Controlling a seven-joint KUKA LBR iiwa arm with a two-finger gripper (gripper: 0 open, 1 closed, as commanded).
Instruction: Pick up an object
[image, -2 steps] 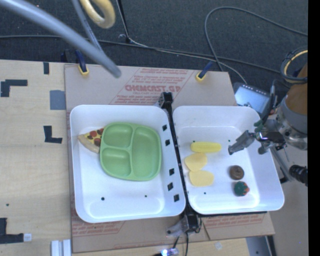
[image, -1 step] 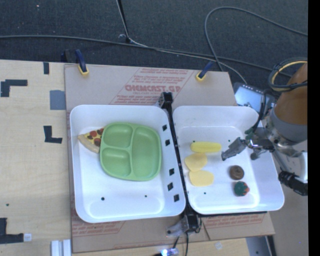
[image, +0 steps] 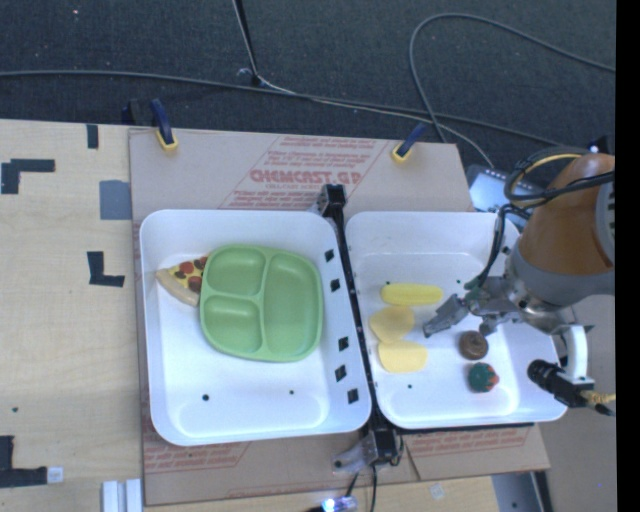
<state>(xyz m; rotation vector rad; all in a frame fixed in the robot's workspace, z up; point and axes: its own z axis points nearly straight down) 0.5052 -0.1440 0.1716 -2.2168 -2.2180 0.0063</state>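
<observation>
Over the right bin (image: 440, 235), my claw (image: 437, 324) hangs just beside the yellow pieces (image: 398, 325); whether it's open, I cannot tell.

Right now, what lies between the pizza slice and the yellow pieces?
In the camera view, the green divided plate and the black divider lie between the pizza slice and yellow pieces.

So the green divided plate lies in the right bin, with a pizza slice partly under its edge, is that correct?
Not quite. The green divided plate lies in the left bin, not the right one, as the camera view shows. The pizza slice does sit at its left edge, seemingly tucked partly under it.
</observation>
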